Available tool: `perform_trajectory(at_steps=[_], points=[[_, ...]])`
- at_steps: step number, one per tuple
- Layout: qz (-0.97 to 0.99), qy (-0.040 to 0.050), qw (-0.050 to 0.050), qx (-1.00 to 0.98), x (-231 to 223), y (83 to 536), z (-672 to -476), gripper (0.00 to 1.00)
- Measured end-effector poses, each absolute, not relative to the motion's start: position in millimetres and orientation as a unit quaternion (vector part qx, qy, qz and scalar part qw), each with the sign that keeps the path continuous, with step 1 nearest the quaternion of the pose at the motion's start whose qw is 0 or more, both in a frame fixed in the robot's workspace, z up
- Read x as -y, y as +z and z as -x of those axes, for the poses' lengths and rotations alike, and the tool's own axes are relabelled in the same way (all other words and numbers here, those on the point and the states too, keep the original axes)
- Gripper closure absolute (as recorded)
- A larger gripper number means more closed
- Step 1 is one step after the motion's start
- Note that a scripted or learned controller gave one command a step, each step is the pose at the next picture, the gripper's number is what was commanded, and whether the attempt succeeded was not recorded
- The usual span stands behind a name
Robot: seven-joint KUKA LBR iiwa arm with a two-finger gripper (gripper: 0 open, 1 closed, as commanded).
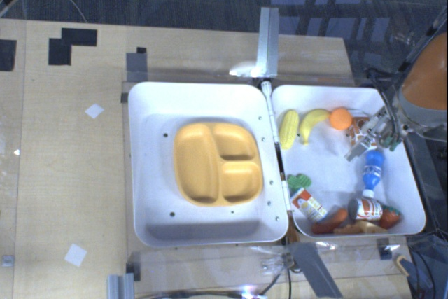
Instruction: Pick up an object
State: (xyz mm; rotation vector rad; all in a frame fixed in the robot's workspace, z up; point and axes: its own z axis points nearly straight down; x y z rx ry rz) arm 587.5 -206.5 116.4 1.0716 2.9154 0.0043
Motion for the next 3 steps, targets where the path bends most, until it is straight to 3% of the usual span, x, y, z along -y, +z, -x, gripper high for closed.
perform_trajectory(at_steps=[1,2,3], points=[[-0.5,0.0027,0.007,-0.866,187.8,90.4,-648.3,0.0],[-0.496,0.004,0.013,-0.868,186.7,104.6,-651.7,1.0],[-0.488,0.0034,0.009,-0.873,153.5,197.7,-634.8,1.0]])
